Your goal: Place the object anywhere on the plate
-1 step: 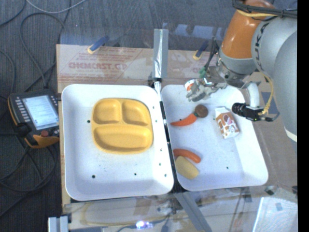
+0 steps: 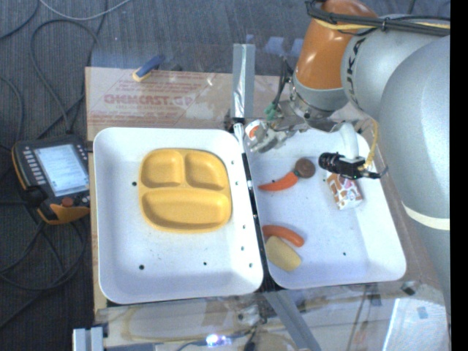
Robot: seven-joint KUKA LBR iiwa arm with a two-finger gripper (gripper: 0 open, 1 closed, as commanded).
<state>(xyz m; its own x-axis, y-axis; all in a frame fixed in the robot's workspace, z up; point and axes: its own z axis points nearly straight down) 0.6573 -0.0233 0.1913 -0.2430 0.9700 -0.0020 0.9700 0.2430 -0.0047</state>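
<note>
Looming closest to you, the grey arm (image 2: 417, 123) reaches in from the right, its orange band (image 2: 329, 42) sitting above the wrist.

Start at the far left. A handheld control pendant (image 2: 51, 174) with a lit screen lies on the dark floor beside the surface. Beyond the bins, a small blue thing (image 2: 148, 66) rests on a brown lettered board (image 2: 168, 104).

The left bin (image 2: 102, 218) holds the yellow plate (image 2: 186, 189) near its middle. You can see its three compartments, two small ones on the far side and one wide one on the near side.

A metal post (image 2: 243, 79) stands upright behind the seam where the two bins meet.

In the right bin (image 2: 365, 258), the jaws hang over the far left corner, close to the seam. You cannot tell whether they are released or clenched, or whether anything sits between them.

Every loose thing lies in this bin, apart from the plate, and you cannot tell which of them is the task's object:
- An orange carrot-like piece (image 2: 278, 183) lies aslant near the left wall.
- A brown disc (image 2: 305, 168) sits at the carrot-like piece's right tip.
- An orange-red sausage (image 2: 283, 234) lies nearer to you.
- A pale yellow lump (image 2: 283, 254) is touching the sausage on its near side.
- A white and red packet (image 2: 345, 192) lies further right, well apart from the sausage and lump.
</note>
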